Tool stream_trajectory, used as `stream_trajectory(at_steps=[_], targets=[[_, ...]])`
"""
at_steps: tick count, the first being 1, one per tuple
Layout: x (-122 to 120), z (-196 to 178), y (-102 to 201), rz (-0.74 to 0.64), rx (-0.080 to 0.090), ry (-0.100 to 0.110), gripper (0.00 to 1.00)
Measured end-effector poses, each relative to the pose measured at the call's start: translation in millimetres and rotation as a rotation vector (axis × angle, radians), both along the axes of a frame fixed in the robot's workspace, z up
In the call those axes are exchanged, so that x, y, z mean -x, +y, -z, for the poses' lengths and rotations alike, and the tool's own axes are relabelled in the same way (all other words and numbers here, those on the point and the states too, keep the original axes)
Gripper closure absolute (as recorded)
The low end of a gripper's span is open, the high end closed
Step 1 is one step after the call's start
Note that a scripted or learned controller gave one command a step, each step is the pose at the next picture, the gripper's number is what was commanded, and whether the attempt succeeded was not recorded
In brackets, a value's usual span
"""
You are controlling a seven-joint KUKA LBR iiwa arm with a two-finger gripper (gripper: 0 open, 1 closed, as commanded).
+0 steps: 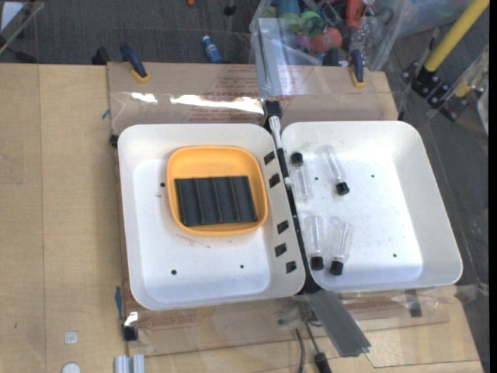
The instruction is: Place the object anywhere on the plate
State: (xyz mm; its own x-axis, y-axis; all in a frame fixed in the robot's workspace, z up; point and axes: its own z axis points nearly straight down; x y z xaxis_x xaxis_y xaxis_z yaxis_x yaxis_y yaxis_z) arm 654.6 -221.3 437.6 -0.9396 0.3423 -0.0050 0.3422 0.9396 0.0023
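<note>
An orange plate [218, 156] with rounded corners sits in the left white bin [147, 231]. A black ribbed block [215, 200] lies flat across the plate's middle. In the right white bin [404, 208] lie several clear tubes with black caps. One tube [298, 179] lies close to the divider, and another [334, 168] is a little to its right. Two more tubes [314, 239] [340, 243] lie side by side near the bin's front left.
Small black clips [280, 204] line the divider between the bins. A clear plastic box of colourful toys [326, 22] stands behind the bins. Blue clamps [133, 62] [356, 64] hold the back board. A grey flat piece [338, 321] juts out at the front.
</note>
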Motion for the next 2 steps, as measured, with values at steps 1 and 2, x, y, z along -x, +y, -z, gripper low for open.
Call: stream_trajectory(at_steps=[1, 2], targets=[[-5.8, 0.2, 0.7, -0.159, 0.003, -0.004, 1.00], [-6.9, 0.1, -0.3, -0.518, 0.004, -0.005, 1.00]])
